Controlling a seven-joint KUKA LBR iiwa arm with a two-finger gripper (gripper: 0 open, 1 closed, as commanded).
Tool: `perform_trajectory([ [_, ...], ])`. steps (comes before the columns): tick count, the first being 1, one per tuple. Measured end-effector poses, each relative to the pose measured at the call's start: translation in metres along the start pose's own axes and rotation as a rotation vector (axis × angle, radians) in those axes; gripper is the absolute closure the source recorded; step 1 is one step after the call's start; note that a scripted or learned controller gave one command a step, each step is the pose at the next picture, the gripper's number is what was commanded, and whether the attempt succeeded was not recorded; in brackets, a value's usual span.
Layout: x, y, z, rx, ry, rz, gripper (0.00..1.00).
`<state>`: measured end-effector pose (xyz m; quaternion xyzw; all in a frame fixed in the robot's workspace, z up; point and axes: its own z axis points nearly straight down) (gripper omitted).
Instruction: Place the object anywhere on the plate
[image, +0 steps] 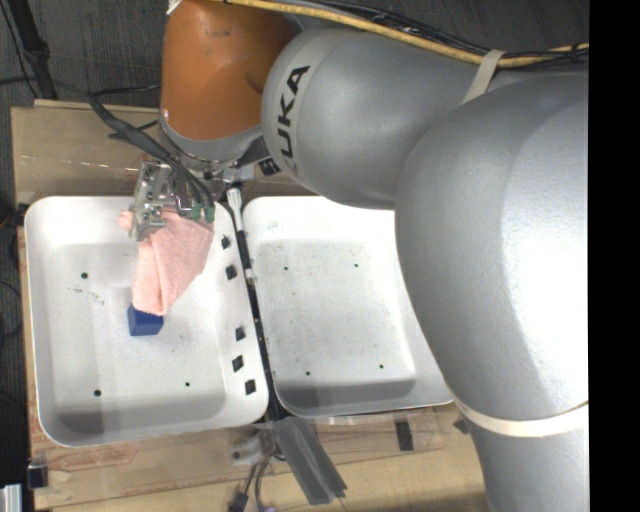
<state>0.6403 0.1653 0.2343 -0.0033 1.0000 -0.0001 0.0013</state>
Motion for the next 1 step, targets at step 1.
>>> perform_trajectory([
  [1,-0.0002,-0.0001,-0.0005,0.000,-0.001,0.000,0.00],
])
